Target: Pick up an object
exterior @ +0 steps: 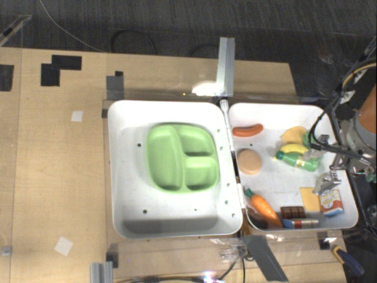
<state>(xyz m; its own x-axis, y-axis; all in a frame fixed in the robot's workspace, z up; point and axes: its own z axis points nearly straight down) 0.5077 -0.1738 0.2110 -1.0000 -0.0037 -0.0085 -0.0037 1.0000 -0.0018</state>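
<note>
several toys lie in the right bin (353,220); nearest the gripper (327,185) are the cheese (310,199) and carton (333,203), just below it. whether it's spread i cannot tell. the cheese looks light, stiff, flat — pinch across its edges, though it may slip.

Grey arm (359,131) with orange band, black and yellow cables, metal gripper (327,184).
</note>
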